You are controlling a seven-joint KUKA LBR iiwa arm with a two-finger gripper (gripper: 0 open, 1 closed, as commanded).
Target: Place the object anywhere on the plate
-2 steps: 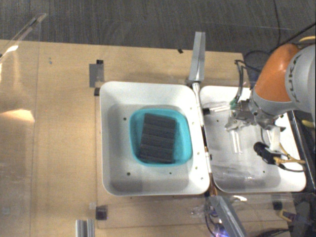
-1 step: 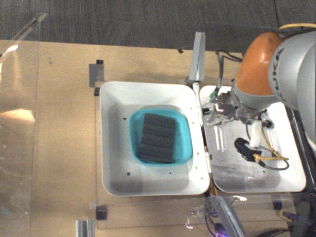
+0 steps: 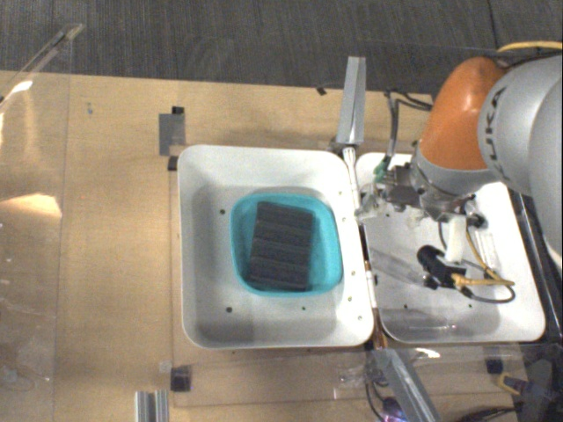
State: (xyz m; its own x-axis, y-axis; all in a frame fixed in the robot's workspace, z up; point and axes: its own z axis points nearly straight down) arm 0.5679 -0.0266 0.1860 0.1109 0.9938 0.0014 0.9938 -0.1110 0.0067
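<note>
While flat on the blue plate [image 3: 330,244], looks a stiff, light, ribbed block [image 3: 281,244]: best pinched across narrow sides. Cannot tell whether gripper [image 3: 406,199] open or closed.

left bin [image 3: 189,236]: I see the plate [image 3: 331,251] inside, about centre
plate: block [image 3: 281,244] lies on it
right bin [image 3: 521,316]: just beside left bin
my arm [image 3: 493,121]: above right bin
</note>
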